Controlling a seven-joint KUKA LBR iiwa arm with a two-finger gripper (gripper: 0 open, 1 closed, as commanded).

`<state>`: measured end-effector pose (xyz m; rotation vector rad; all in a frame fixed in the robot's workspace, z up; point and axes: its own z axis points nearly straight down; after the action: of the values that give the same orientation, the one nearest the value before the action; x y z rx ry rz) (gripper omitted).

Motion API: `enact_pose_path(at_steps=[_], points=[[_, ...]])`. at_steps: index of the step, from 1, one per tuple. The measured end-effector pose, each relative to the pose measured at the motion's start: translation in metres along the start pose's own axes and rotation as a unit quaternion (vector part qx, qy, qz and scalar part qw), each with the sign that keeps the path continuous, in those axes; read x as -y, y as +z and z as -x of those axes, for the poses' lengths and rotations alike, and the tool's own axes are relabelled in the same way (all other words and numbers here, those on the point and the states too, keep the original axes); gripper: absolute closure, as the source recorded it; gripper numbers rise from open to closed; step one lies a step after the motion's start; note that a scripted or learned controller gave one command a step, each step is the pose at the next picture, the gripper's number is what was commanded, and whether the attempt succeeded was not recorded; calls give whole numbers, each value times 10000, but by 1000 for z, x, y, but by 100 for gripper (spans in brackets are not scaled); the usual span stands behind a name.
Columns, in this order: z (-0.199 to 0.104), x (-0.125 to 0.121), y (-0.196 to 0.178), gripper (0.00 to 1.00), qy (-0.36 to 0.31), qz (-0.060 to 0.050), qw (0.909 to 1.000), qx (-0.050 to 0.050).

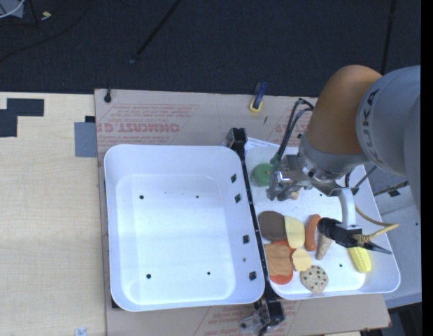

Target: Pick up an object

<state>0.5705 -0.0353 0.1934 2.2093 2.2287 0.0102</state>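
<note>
The arm reaches in from the right over the right bin (387, 280), and my gripper (280, 185) hangs above that bin's upper left part, next to a green round object (261, 174). Below it lies a cluster of toy food: a brown oval piece (271, 225), a pale yellow piece (294, 231), an orange-red sausage (312, 231), an orange slab (278, 259), a small yellow piece (301, 260), a speckled cookie (314, 278) and a yellow corn cob (359, 259). I see nothing between the fingers.
The left bin (125, 187) sits beside the right one, with a black divider clamp (237, 140) between them at the top. Both rest on a cardboard sheet (153, 117). A blue and yellow clip (257, 98) stands at the sheet's far edge.
</note>
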Motion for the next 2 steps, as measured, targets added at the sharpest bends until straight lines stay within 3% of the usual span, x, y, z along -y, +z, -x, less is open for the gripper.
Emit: enact_pose_path(at_steps=[1, 2], points=[[62, 17, 48, 100, 71, -73, 9999, 17], [80, 71, 103, 100, 60, 6, 10000, 15]])
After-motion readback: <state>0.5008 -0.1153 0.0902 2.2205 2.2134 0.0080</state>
